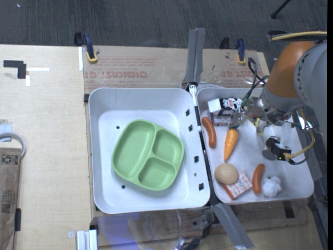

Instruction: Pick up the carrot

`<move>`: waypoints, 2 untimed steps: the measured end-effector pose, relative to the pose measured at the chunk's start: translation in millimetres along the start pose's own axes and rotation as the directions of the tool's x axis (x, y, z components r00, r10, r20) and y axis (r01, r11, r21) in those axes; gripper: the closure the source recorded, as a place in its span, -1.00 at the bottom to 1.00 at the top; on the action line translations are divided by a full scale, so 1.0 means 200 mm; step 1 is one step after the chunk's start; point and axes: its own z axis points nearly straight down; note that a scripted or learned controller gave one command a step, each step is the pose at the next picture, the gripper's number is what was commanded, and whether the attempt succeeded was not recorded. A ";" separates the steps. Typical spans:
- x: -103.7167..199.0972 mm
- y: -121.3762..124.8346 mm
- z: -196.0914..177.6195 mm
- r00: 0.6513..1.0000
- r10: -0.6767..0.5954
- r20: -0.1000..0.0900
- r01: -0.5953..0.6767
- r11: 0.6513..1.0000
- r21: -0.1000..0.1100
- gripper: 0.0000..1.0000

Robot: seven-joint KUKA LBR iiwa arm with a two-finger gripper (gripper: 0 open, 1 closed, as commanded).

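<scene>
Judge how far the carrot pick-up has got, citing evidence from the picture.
Done: the end effector has reached the right bin and sits at the carrot's top end. In hand: nothing visibly; the carrot lies flat on the bin floor beside a sausage. Left: gripping and lifting it.

The scene is seen by one camera, set high above the bench (41,139) and tipped a little, so the far edge is at the top. Both white bins are seen whole: the left bin (104,108) in the middle of the picture and the right bin (296,184) beside it. The arm (299,72) is seen coming in from the right. Dark floor (130,9) is seen past the bench.
</scene>
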 end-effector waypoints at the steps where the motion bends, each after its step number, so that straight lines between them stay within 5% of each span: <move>1: 0.00 0.00 -0.05 1.000 0.000 0.000 0.000 1.000 0.000 1.00; 2: -0.07 0.01 0.00 0.997 -0.077 0.000 0.077 0.997 0.001 1.00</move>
